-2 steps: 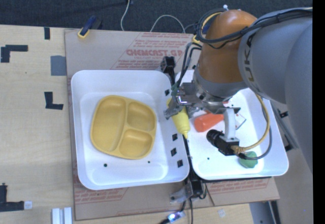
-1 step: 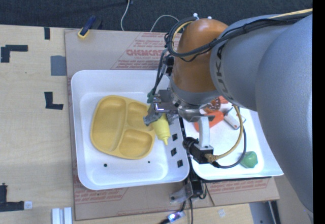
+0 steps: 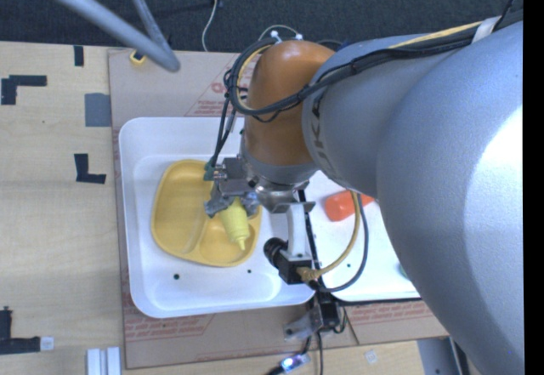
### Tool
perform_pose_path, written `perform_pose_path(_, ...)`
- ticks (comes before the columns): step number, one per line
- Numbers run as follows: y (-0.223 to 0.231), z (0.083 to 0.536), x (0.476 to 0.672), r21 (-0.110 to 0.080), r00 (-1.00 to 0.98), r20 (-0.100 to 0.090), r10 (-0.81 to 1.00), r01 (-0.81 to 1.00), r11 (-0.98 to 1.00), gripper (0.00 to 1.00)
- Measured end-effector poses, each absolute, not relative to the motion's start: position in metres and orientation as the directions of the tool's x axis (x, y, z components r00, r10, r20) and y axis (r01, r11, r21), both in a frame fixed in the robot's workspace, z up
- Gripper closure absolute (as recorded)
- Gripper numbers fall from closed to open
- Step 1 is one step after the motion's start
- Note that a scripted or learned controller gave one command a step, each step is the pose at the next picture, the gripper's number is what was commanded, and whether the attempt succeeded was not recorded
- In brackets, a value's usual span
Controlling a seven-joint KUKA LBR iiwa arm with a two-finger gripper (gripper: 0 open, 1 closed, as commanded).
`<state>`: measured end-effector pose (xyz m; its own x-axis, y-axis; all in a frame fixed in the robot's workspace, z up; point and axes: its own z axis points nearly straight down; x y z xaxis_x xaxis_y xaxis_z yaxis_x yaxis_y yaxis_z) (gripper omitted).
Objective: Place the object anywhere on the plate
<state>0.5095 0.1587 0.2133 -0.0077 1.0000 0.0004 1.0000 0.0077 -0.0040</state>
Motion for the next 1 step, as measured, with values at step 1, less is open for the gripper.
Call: perform_pose_path(1,0.1555,0.214,0.5101,-0.003,-0.003,-0.001,1.0,1.0,0.003,0.0)
